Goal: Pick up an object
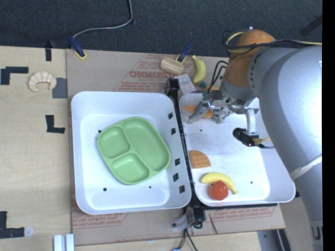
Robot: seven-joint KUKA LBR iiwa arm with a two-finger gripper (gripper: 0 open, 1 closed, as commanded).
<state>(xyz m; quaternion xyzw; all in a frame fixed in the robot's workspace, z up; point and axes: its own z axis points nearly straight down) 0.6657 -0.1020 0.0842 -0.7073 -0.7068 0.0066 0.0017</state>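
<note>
Claw (207,110) low over the far left corner of the right bin (272,184), just above a small orange object (208,114); whether open or closed cannot be told. Nearer the front of the same bin, a waffle-like toy (199,159), then a yellow banana (220,179) touching a red tomato (219,191). In the left bin (84,140), a green divided plate (134,149). On the bench (31,156), a croissant (42,80) well apart.
</note>
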